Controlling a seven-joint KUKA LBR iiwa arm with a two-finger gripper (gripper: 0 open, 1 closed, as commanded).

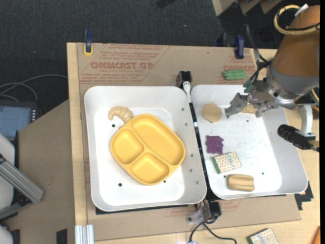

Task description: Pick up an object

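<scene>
The arm's upper part is cut off by the right edge and top of the view, and its grey wrist hides part of the far right corner of the right bin [284, 187]. The pincer [250, 107] hangs over the far end of that bin, its fingers spread apart with nothing between them; their tips are small and blurred against the white floor. Just to the pincer's left, near but not touching, lies a round tan disc [213, 112]. Closer to the camera in the same bin sit a purple piece [214, 144], a speckled green-and-white block [227, 161] and a tan bread roll [240, 182], all well apart from the pincer. The left bin [96, 151] holds a yellow divided plate [147, 148] with a pale croissant-like piece [120, 114] touching its far-left rim. A small green thing [234, 74] lies on the tabletop [132, 65] beyond the right bin.
</scene>
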